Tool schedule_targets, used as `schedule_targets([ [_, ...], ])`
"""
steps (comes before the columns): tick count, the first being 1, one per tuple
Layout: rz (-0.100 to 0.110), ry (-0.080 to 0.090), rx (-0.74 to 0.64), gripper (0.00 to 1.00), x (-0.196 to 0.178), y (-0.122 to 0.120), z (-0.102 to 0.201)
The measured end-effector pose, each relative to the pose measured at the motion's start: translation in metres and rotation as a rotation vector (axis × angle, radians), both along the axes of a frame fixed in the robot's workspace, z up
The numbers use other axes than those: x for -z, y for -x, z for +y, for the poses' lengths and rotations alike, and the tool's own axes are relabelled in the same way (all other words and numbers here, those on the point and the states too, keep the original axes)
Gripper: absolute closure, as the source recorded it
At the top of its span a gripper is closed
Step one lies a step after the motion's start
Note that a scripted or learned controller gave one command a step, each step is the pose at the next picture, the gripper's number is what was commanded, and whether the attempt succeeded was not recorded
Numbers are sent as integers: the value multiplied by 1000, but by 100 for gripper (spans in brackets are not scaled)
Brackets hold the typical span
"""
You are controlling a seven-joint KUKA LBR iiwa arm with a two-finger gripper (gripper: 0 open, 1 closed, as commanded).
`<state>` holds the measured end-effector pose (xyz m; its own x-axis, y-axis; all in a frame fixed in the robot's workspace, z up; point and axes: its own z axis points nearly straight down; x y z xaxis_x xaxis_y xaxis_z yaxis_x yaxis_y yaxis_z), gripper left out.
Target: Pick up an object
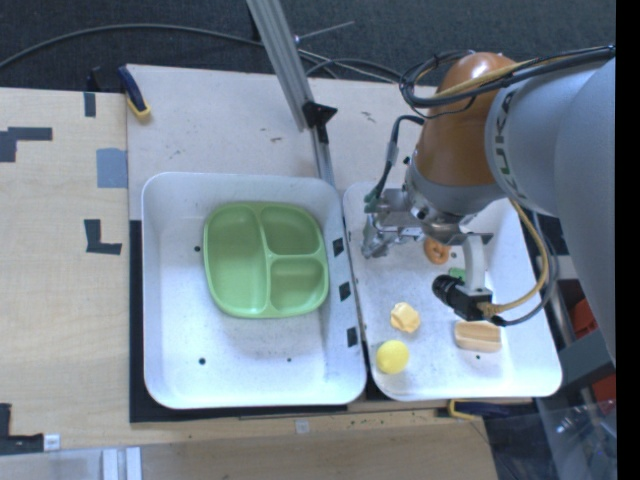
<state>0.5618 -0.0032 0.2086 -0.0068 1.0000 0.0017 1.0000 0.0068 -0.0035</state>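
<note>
Pale worktop (60, 268), two white bins. End effector (380, 236) hangs low over right bin (520, 373), far-left part; finger state unclear. Nearest candidate: yellow lump (405, 317), just nearer. Shift nearward, centre above it, then descend straight.

Bulky grey arm (560, 138) with glossy orange band (470, 118), looping black cables (450, 73), metallic two-finger gripper (378, 240).

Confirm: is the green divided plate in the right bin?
No. The green divided plate lies in the left bin; the right bin holds the small yellow and orange pieces.
</note>
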Motion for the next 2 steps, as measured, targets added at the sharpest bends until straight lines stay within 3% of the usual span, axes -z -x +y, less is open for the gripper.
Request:
schedule_targets([
  [2, 0, 0, -2, 100, -27, 40, 102],
])
